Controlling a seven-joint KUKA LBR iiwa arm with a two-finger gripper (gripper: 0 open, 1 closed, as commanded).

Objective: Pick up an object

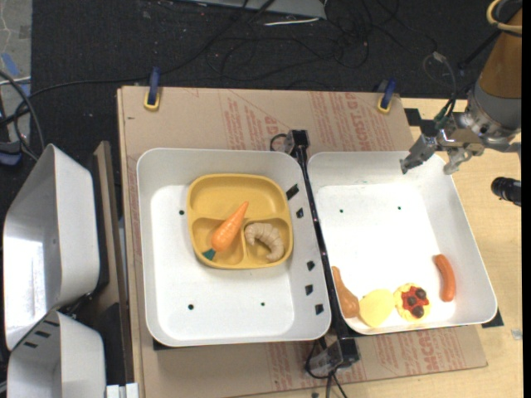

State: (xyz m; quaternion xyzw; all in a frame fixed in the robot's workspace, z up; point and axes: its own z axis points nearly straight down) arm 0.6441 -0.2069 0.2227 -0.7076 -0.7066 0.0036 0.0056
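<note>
My gripper (433,161) hangs over the far right corner of the right bin (390,222), its two fingers spread open with nothing between them. Toy food lies along that bin's near edge, well away from the gripper: a brown drumstick (344,293), a pale yellow round piece (376,307), a yellow piece with red and dark toppings (412,301) and an orange sausage (446,277). In the left bin (166,288) a yellow divided plate (203,193) holds an orange carrot (230,227) and a beige shrimp (267,240).
The bins sit side by side on a cardboard sheet (249,114) held by two yellow clamps (152,98) at the back. White boxes (46,247) stand off the bench to the left. Cables lie on the dark floor behind.
</note>
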